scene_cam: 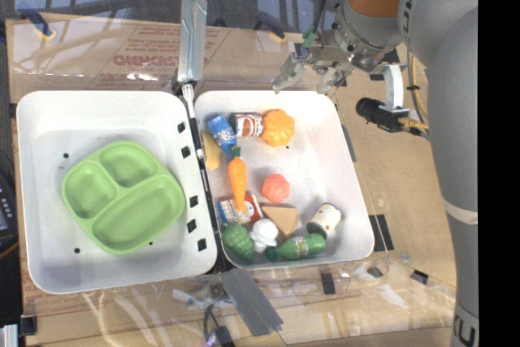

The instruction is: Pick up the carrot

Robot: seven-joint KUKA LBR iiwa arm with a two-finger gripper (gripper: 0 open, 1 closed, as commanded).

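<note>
The carrot is orange with a green top and lies lengthwise in the right bin, left of its centre, among other toy foods. My gripper hangs above the bin's far rim, well back and to the right of the carrot. Its two fingers are spread open with nothing between them.
Around the carrot lie an orange pumpkin, a red tomato, a blue-capped bottle, a tan wedge, green vegetables and a small jar. The left bin holds a green divided plate.
</note>
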